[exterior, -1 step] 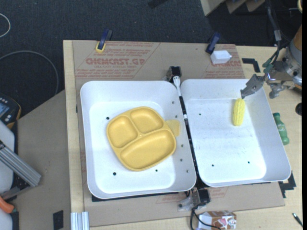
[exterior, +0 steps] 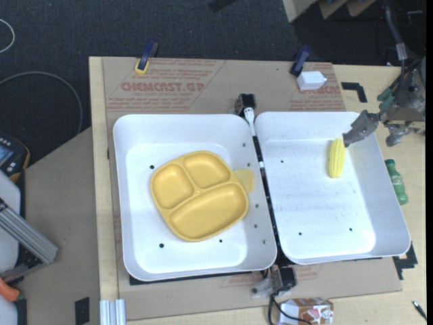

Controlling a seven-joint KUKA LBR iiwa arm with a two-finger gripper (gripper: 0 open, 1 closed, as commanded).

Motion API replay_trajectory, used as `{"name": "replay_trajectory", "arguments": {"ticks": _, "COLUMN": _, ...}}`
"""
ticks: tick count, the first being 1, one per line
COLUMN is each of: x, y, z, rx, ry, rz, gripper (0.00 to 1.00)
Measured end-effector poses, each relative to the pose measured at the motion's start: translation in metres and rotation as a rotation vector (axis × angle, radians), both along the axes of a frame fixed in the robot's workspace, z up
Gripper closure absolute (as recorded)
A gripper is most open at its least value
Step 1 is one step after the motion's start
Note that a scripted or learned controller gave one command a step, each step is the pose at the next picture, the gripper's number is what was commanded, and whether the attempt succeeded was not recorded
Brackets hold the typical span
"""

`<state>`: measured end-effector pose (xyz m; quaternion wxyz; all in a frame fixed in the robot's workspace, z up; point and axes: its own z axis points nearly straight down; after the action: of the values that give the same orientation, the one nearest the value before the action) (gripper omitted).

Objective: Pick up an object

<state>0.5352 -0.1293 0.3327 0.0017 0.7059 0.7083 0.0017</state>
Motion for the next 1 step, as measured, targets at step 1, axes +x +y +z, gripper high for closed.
{"name": "replay_trajectory", "arguments": {"ticks": 1, "x": -0.0569, "y": 0.0234, "z": 0.0842, "rx": -0.001, "ry": -0.007, "rz": 0.000, "gripper": 0.00}}
